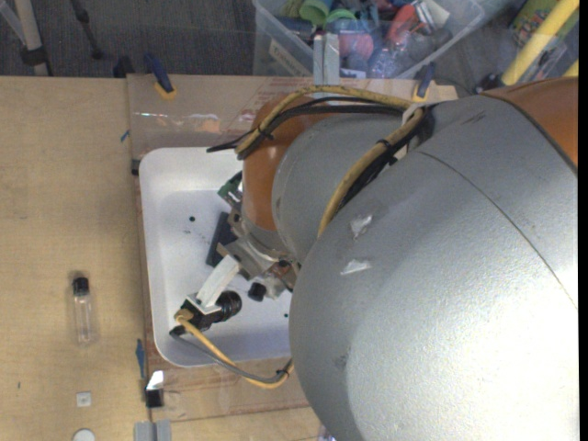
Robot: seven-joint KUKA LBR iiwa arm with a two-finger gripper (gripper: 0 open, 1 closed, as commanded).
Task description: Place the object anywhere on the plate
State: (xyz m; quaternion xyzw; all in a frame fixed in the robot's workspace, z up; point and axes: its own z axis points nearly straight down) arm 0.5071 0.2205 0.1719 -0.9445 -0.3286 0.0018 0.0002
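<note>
My arm [432, 274] reaches in from the right and covers most of the scene, its orange band [262, 177] sitting above the wrist. The gripper [223, 235] hangs low over the middle of the left white bin [170, 200]; a dark part of it points toward the bin floor. A small green and dark thing [230, 189] peeks out from behind the wrist at the bin's upper middle, mostly hidden. I cannot tell whether anything is in the gripper.
A small clear vial [83, 307] lies on the wooden bench left of the bin. A clear tub of colourful toys [367, 16] stands beyond the bench at the back. A blue clamp [163, 83] sits at the bin's far corner.
</note>
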